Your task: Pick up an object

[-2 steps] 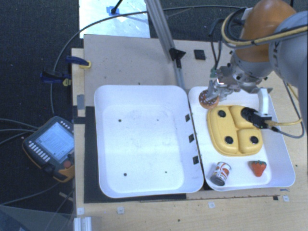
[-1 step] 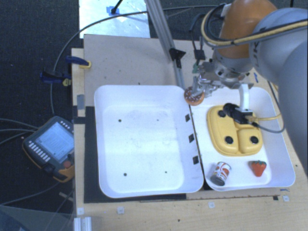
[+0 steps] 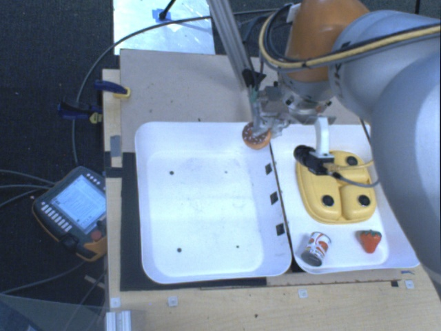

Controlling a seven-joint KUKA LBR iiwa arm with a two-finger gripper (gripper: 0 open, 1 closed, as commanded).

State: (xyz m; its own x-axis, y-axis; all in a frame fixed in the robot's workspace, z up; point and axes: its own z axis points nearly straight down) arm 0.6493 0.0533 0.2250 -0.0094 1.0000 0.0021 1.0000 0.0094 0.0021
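My gripper [image 3: 260,131] hangs over the far right corner of the left bin [image 3: 200,205], by the divider between the bins. A small round brown disc with a pale centre [image 3: 256,138] sits right at its fingertips, apparently held between them above the bin rim. In the right bin [image 3: 400,257] lie a yellow block with black dots [image 3: 337,188], a small red and white can [image 3: 315,247] on its side, and a red strawberry [image 3: 370,241].
The grey arm with its orange band [image 3: 324,19] covers the upper right of the view. A metal rod [image 3: 227,33] slants down toward the gripper. A teach pendant [image 3: 72,209] lies left of the bench, with clamps [image 3: 110,88] on the bench's left edge.
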